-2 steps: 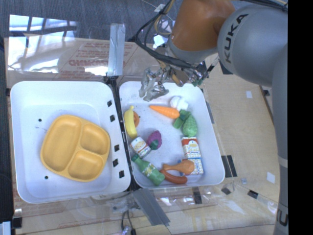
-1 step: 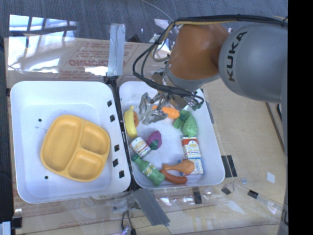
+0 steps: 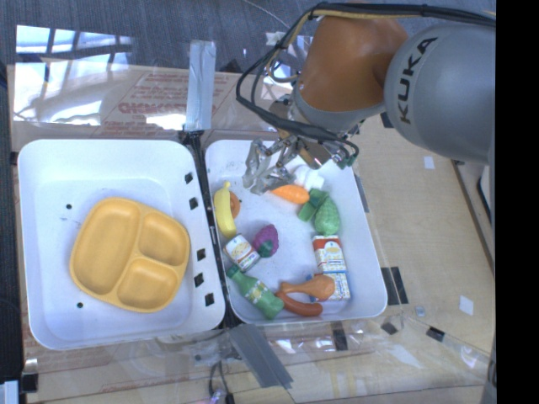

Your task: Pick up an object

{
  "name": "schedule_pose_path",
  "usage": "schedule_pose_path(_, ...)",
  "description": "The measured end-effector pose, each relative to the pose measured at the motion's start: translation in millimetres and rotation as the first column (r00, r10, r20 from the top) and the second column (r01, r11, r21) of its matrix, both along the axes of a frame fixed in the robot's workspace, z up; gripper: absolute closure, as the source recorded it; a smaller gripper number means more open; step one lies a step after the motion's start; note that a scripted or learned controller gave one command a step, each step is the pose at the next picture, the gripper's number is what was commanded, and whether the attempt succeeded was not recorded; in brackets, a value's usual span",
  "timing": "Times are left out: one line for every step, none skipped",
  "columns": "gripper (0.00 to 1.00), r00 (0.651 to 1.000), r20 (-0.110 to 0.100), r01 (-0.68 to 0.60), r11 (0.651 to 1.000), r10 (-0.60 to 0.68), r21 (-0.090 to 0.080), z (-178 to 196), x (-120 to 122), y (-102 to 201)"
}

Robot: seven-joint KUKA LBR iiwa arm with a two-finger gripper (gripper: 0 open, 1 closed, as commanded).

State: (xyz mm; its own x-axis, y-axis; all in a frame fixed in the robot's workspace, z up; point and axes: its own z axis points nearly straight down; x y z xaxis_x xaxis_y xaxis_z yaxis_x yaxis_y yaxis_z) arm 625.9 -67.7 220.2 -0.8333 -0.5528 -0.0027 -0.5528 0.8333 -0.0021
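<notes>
The right bin holds several toy foods: a yellow banana, an orange carrot, a green vegetable, a purple piece, a small labelled bottle, a green bottle, a drumstick and a red-capped carton. My gripper hangs over the far left part of this bin, just above the banana and left of the carrot. Its metal fingers stand open with nothing between them.
The left bin holds a yellow divided plate. A white block lies by the carrot under the wrist. The arm's orange band and black cables overhang the right bin's far edge. A grey divider runs between the bins.
</notes>
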Motion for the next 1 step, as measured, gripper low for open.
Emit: schedule_pose_path(1.0,0.917,-0.003,-0.399,0.917,0.399,0.001,-18.8,0.6,-25.0)
